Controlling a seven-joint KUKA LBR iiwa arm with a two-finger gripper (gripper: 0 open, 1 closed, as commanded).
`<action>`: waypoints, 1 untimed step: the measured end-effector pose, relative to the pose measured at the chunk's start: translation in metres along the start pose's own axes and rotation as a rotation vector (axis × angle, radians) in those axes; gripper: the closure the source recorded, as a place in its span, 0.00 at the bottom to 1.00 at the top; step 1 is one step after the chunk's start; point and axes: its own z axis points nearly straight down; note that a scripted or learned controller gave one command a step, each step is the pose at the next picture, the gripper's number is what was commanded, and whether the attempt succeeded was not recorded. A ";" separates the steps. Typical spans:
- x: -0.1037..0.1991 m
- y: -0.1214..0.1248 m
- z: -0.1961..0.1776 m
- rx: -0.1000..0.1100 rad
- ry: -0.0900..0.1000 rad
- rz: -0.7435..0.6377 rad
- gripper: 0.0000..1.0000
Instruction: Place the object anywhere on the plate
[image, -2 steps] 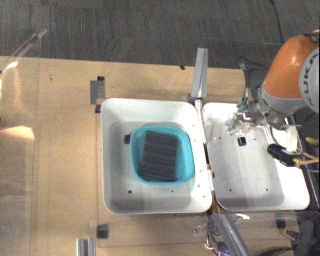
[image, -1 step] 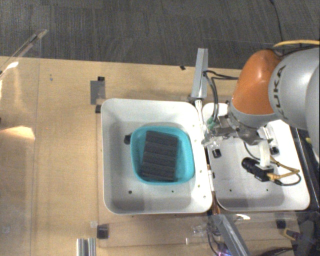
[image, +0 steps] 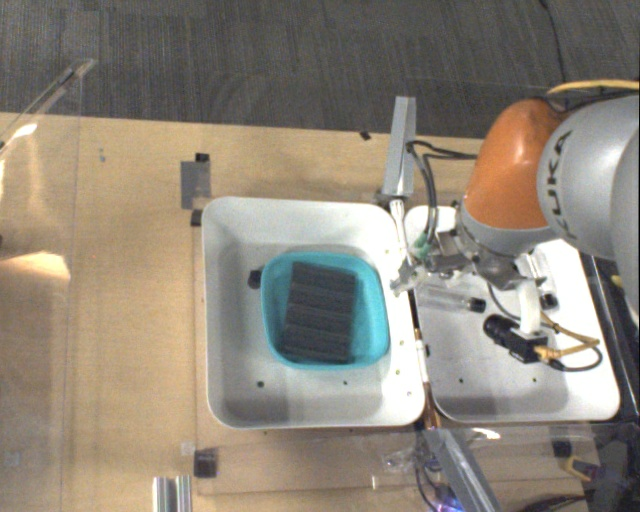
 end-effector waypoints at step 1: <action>-0.015 0.021 -0.001 -0.003 -0.001 0.003 0.00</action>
